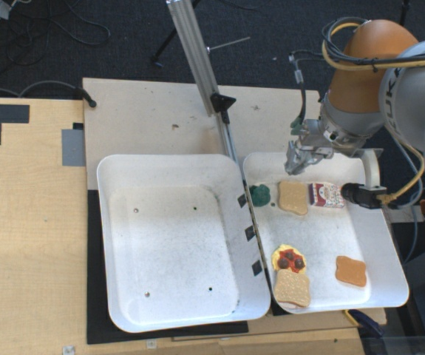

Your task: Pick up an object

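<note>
My gripper hangs over the far edge of the right bin, with nothing visible between its fingers. Just below it lie a tan bread slice and a small red-and-white carton. A dark green lump sits at the bin's left wall. Nearer the front are a pizza-like piece with red topping, a speckled cracker slice and an orange square.
The left bin stands beside the right one, split by a divider with black clips. A slanted aluminium bar rises behind the bins. Wooden bench surface lies to the left.
</note>
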### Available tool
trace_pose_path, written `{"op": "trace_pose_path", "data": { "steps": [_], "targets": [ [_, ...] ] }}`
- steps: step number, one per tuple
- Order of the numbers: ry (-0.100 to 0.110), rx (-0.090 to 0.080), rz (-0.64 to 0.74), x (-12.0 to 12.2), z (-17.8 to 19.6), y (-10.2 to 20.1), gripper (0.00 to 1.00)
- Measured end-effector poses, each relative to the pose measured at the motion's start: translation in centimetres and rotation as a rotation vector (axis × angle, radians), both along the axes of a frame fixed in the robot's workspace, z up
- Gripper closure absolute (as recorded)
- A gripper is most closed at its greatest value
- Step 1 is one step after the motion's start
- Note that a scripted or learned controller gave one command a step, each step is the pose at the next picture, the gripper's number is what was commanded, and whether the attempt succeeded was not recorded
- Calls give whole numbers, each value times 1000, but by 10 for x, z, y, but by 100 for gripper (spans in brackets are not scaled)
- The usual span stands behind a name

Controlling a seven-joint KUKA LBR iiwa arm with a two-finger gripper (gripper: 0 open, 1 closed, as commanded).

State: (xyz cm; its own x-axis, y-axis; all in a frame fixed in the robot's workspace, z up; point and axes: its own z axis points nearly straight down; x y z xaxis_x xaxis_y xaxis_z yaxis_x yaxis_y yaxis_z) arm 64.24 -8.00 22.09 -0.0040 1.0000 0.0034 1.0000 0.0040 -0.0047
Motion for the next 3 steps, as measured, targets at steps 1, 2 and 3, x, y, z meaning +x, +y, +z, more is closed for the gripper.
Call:
{"op": "trace_pose_path", "data": {
  "steps": [1, 2, 3],
  "targets": [
    [-1, -1, 0, -20, 12, 49, 100],
    [0, -1, 1, -39, 17, 108, 100],
    [1, -3, -1, -57, 23, 151, 100]
  ]
}}
